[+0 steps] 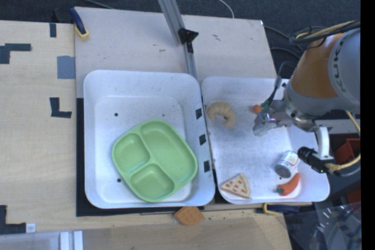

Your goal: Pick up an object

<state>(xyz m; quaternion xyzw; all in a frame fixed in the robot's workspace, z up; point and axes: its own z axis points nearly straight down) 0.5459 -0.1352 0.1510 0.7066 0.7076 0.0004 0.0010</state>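
Hovering low in the right bin, the pincer grips nothing visible; whether spread, I cannot tell.

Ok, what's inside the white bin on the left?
The left white bin holds one light green plastic plate with three compartments, all bare. The bin floor beneath the plate is covered, so nothing under it can be seen.
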